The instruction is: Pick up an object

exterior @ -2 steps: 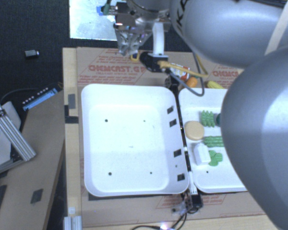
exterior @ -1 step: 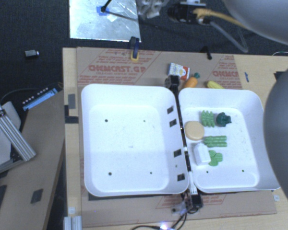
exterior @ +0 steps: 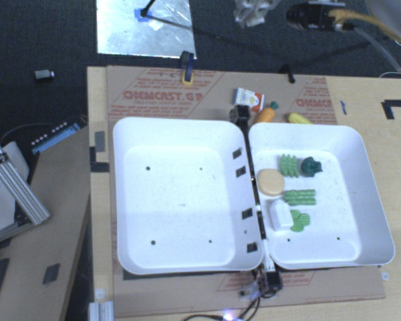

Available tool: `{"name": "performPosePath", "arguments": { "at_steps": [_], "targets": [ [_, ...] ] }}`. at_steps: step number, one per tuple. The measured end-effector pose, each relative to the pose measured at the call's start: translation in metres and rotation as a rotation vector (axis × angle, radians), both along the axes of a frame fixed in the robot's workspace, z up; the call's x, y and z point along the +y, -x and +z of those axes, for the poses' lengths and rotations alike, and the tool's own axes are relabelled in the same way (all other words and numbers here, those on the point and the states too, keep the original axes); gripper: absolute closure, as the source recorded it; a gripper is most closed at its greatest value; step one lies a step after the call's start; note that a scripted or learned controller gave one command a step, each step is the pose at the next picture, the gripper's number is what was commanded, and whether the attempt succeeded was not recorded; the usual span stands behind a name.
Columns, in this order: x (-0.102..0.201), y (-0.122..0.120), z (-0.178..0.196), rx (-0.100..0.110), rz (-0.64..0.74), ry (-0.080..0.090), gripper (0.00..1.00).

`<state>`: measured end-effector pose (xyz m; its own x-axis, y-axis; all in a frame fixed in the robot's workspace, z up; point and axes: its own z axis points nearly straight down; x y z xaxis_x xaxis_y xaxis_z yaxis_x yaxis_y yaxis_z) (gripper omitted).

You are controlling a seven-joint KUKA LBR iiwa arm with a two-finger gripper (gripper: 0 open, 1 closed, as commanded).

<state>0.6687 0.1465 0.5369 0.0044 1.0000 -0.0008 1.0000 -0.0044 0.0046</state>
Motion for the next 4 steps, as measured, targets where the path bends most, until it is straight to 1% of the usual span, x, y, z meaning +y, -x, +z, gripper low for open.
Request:
{"name": "performPosePath", "arguments": {
  "at_steps": [1, 2, 3, 4],
  "targets": [
    [-0.103, 0.039, -0.001, 0.003, -0.004, 0.001, 1.00],
    [-0.196, -0.001, -0.002, 0.001, -0.002, 0.002, 1.00],
    [-0.276, 0.001, -0.002, 0.001, -0.002, 0.003, 1.00],
    [-0.350, 0.028, -0.001, 0.002, -0.001, 0.003, 1.00]
  ]
}}
